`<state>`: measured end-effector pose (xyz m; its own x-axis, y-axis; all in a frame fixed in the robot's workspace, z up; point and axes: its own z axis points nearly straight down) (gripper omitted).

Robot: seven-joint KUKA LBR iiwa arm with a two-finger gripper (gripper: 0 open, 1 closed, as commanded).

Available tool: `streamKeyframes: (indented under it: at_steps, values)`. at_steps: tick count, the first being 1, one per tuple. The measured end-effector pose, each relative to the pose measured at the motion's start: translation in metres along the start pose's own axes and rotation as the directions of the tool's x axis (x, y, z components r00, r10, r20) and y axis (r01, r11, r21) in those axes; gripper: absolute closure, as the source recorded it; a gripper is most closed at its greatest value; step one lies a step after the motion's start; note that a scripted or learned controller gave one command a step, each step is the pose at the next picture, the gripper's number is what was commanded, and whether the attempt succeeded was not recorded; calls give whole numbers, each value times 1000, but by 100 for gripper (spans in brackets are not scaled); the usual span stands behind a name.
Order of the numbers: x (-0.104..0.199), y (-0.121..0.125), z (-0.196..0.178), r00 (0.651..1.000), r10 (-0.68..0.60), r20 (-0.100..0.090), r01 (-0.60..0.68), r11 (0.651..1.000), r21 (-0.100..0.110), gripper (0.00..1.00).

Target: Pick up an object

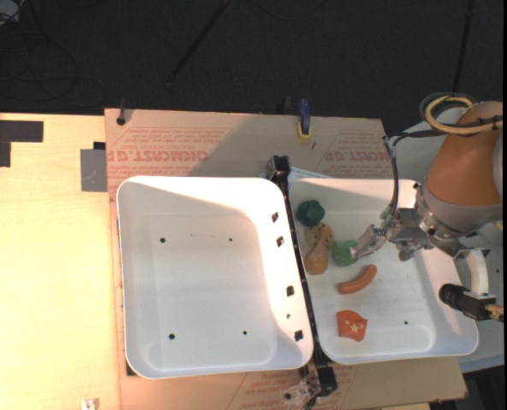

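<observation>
The right bin holds several small objects. A dark green lump lies near its back left, and a tan brown piece sits beside the divider. A green block is next to it, an orange sausage lies in the middle, and a red piece with a yellow mark is near the front. My gripper reaches in from the right, low over the bin, its tips just right of the green block. Nothing shows between its fingers.
The left bin sits beside the right one, with a black divider and clips between them. Brown cardboard lies under both bins. A light wooden benchtop extends to the left. A blue clamp stands at the back.
</observation>
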<state>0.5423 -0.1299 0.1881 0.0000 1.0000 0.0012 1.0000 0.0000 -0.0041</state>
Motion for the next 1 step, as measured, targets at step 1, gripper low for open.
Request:
streamKeyframes:
  at_steps: [1]
  values:
    - [7, -5, 100, 1000, -1, -2, 1, 1000, 9, 0]
